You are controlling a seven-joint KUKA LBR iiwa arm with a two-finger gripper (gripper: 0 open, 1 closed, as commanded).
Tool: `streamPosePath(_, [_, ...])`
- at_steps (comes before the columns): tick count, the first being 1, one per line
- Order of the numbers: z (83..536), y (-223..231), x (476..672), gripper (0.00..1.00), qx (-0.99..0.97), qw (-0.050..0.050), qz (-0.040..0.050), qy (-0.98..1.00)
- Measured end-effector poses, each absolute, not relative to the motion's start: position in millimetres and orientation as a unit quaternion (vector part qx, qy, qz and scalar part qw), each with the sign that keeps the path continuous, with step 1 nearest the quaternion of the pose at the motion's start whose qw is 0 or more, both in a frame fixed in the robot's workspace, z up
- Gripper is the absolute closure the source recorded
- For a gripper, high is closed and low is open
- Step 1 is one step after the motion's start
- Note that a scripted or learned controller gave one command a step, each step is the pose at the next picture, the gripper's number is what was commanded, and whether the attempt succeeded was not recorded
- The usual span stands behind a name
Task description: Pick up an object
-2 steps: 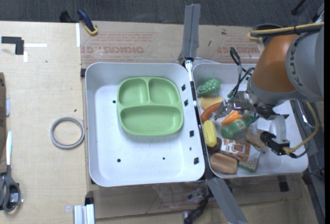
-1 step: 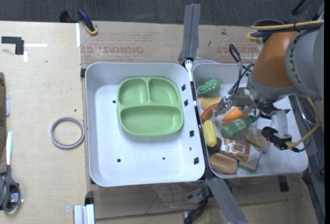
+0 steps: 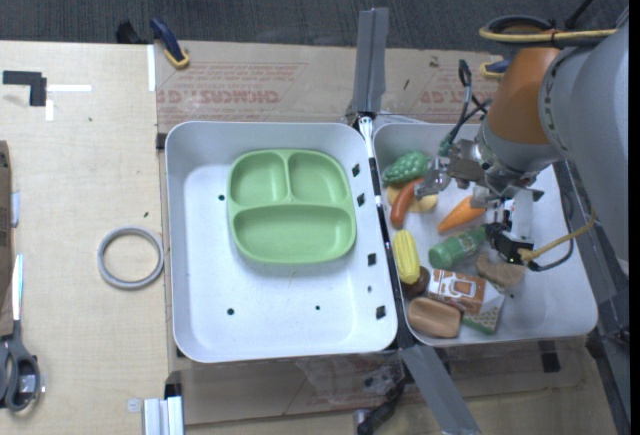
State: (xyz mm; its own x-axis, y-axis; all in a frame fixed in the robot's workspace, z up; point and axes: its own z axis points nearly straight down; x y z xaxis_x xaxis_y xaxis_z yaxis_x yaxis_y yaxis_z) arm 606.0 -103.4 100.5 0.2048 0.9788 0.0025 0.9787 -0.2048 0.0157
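Lying aslant, carrot, tip toward upper right.

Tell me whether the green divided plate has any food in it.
Empty: the green divided plate shows three bare compartments in the left bin.

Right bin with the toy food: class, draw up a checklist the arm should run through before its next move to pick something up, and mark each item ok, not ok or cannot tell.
1. Pincer is over the right bin: ok.
2. Pincer open or shut: cannot tell.
3. Anything held between the fingers: cannot tell.
4. Targets near the pincer: ok, the carrot and green leafy vegetable lie close.
5. Room around targets: not ok, the corn, green bottle and bread crowd together.
6. Left bin holds the green divided plate, uninvolved: ok.
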Motion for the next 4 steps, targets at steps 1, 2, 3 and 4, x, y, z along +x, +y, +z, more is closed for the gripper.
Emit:
streamPosePath(1, [92.2, -110.5, 522.5, 0.00, 0.727, 0.001, -0.0001, 0.686])
streamPosePath(2, [91.2, -96.3, 558.1, 0.00, 0.727, 0.000, -0.0008, 0.687])
streamPosePath(3, [91.1, -137.1, 570.8, 0.00, 0.739, 0.000, -0.0011, 0.674])
streamPosePath(4, [91.1, -137.0, 570.9, 0.00, 0.739, 0.000, -0.0011, 0.674])
